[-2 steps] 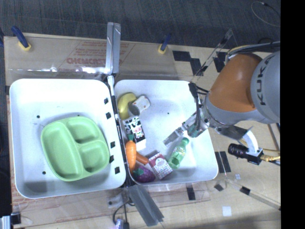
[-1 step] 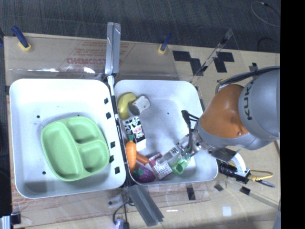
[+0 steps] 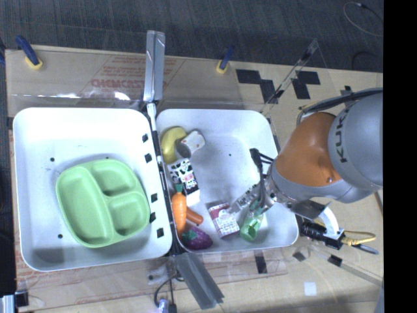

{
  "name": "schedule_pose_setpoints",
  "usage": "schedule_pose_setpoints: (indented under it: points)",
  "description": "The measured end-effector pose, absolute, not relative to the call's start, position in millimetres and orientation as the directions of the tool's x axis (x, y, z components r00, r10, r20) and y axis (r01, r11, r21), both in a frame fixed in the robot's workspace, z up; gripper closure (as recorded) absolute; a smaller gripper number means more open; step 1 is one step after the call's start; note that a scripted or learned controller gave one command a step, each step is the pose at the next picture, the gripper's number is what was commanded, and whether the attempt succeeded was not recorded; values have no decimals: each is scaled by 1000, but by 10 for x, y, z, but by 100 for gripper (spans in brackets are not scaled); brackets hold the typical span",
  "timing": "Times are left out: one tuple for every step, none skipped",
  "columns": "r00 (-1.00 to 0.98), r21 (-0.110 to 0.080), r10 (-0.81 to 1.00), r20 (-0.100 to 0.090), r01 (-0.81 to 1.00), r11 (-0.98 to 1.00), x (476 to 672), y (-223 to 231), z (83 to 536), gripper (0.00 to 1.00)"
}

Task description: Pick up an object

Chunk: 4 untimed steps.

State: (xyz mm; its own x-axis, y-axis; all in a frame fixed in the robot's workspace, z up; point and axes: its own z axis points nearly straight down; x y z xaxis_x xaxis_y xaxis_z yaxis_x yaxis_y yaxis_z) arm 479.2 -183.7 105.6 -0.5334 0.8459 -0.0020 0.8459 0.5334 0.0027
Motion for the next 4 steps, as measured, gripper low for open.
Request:
schedule_pose_setpoints:
  points:
    - [-534, 3, 846, -2, 846, 534, 4792, -1837, 1056, 0]
    - [-485, -1, 874, 0, 874, 485, 5307, -1663, 1232, 0]
    - [-533, 0, 846, 0, 846, 533, 5423, -2105, 1889, 0]
    - [-503, -1, 864, 2, 864, 503, 4803, -2099, 967, 0]
